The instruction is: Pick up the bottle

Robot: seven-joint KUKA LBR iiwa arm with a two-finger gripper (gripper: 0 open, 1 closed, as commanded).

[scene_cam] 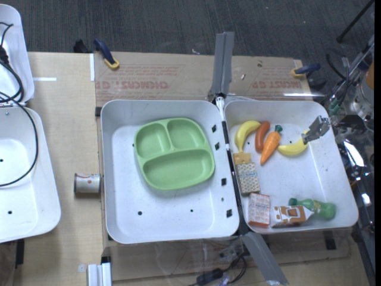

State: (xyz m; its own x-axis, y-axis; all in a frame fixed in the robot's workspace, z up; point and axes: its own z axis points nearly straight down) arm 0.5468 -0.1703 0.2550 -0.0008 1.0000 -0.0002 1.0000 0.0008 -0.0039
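Bottle (pixel 314 208): it lies on its side in the near right corner of the right bin (pixel 324 177), green, with its cap end pointing left toward a small orange-and-white carton (pixel 289 215) that touches it. Just left of the carton lies a red-and-white packet (pixel 259 210), and farther along the bin's left wall a speckled packet (pixel 247 176) with a small tan piece at its far end.

At the far side of the same bin sit a banana (pixel 245 132), a red pepper (pixel 262 135) and a carrot (pixel 270 145), close together, the carrot leaning against the pepper. To their right lies a second banana (pixel 293 148).

The end effector (pixel 314 130) reaches in from the right over the far right part of the bin, its metal tip just above the right end of the second banana and well apart from the bottle. Nothing is seen between its fingers; whether they stand wide or narrow I cannot tell.

The left bin (pixel 119 207) holds a green divided plate (pixel 174 153), set toward its far middle. On the counter (pixel 65 82) to the left of that bin lies a small can (pixel 87 183) on its side.
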